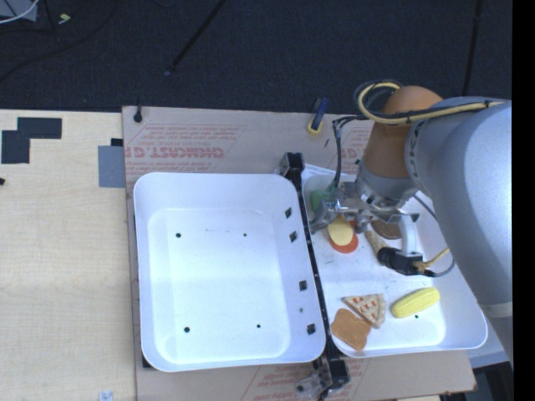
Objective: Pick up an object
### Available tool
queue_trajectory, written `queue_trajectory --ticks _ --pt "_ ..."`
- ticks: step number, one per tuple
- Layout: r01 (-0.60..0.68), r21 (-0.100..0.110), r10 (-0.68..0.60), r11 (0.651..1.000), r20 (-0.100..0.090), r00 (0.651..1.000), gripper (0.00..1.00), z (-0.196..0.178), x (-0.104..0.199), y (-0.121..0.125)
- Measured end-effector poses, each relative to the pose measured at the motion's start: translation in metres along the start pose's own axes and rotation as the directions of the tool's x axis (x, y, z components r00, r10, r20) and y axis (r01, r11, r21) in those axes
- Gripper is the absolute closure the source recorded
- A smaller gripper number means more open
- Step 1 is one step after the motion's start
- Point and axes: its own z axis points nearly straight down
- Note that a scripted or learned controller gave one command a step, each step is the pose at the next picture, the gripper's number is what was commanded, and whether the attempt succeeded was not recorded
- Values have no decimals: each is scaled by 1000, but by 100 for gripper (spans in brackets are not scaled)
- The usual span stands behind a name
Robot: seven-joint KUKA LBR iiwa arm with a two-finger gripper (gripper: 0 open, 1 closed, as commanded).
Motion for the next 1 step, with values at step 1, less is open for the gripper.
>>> queue_trajectory --ticks 1 --pt "-1 -5 1 1000 -1 1000 100 -9 0 -2"
